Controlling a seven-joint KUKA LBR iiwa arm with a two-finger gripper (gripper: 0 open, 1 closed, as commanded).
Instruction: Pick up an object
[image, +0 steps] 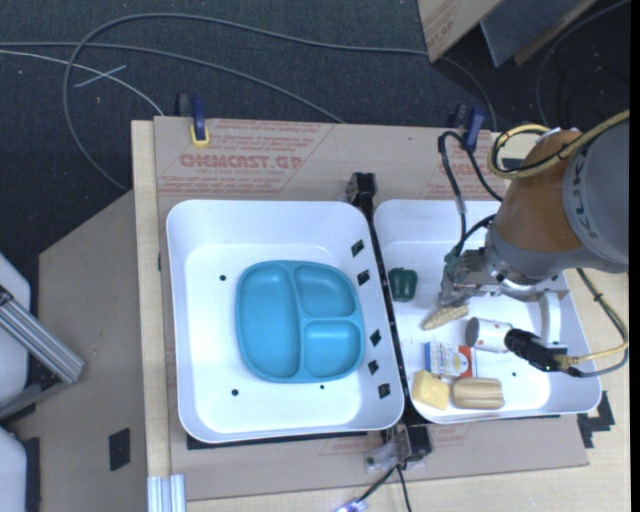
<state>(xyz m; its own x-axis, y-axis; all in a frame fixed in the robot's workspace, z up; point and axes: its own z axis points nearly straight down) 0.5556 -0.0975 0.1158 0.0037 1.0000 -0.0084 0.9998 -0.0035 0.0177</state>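
Because the arm reaches in over the right bin (590, 395), where the loose items are heaped toward the front, the jaws (455, 293) hang just above a tan stick-like object (445, 317), touching or nearly so, though their opening cannot be told, while the left bin (190, 300) holds a blue divided plate (298, 320).

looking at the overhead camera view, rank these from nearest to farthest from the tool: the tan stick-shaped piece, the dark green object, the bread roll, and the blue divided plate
1. Tan stick-shaped piece, right at the tool, just below it.
2. Dark green object, to its left in the right bin, near the divider.
3. Bread roll, toward that bin's near edge.
4. Blue divided plate, in the left bin.
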